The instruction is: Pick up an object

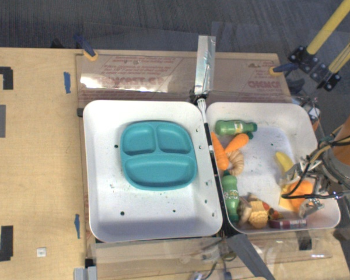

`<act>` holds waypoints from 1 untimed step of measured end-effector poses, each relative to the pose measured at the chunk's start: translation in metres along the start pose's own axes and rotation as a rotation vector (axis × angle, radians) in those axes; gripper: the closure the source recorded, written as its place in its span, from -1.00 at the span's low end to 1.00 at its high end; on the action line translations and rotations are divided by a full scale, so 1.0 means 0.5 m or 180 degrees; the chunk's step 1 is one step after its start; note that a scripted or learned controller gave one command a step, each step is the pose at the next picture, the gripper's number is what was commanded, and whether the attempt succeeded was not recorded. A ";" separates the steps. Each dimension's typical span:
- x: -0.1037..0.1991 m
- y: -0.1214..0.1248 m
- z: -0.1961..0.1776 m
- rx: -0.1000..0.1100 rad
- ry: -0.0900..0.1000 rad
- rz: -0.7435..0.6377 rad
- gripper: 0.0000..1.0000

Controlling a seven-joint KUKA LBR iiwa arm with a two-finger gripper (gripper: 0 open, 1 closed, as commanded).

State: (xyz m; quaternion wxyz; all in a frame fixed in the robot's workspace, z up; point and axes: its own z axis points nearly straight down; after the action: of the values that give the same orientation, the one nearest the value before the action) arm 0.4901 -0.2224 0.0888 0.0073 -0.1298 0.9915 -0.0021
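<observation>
Now the gripper (303,186) is sitting low in the right bin (262,112), right over an orange piece (296,192). I cannot tell its grip. Because nearby toys are crowding it, the piece may be slipping away.

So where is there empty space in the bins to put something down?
In the left bin, bare white floor rings the teal divided plate, widest below it. In the right bin, the middle is bare, between the carrots and the banana piece. Its left side, bottom edge and the corner by the gripper are crowded.
</observation>
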 end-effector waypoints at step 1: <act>-0.008 0.001 -0.023 0.0014 -0.0029 -0.0010 1.00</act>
State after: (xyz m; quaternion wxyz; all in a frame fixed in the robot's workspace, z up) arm 0.4938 -0.2211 0.1004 0.0121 -0.1313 0.9913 -0.0038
